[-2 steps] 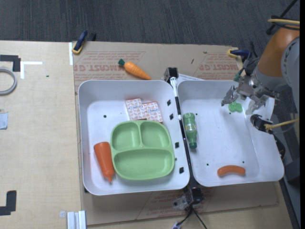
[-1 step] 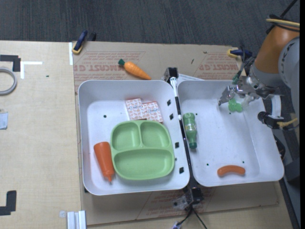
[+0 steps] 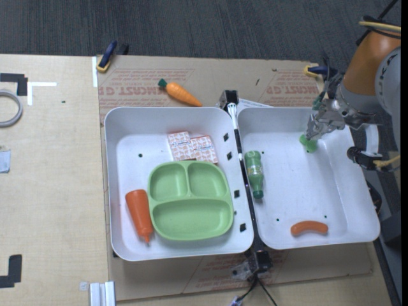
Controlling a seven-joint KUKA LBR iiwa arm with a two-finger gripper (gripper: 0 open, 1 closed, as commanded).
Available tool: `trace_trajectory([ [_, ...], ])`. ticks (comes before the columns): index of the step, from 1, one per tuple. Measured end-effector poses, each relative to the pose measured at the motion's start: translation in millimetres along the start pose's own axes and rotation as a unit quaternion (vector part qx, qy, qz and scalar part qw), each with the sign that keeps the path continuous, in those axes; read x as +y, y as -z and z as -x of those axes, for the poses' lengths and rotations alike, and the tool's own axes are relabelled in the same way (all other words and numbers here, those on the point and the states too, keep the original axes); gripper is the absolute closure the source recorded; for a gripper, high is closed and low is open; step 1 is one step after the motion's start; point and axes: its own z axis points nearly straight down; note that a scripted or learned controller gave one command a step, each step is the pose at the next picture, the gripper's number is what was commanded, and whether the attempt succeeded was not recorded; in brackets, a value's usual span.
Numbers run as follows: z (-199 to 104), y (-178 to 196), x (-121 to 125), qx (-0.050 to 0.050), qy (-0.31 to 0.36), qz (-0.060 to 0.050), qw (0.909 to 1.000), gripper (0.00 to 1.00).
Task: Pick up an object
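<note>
Gripper [image 3: 313, 136]: at right bin's [image 3: 357, 225] far edge, tips on small green item [image 3: 308, 145]; finger state cannot be told. Green bottle [image 3: 254, 173], sausage [image 3: 310, 228] lie loose, presumably awaiting picks.

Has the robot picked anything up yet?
Not that I can tell. The claw is low in the right bin, at a small green thing by the far wall; whether it grips it is unclear. The bottle and sausage lie untouched. Lifting something is left.
</note>
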Motion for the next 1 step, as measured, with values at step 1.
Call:
trace_trajectory([
  [1,5.4,220.2,0.8,0.0,0.103,-0.001,0.9947,1.0],
])
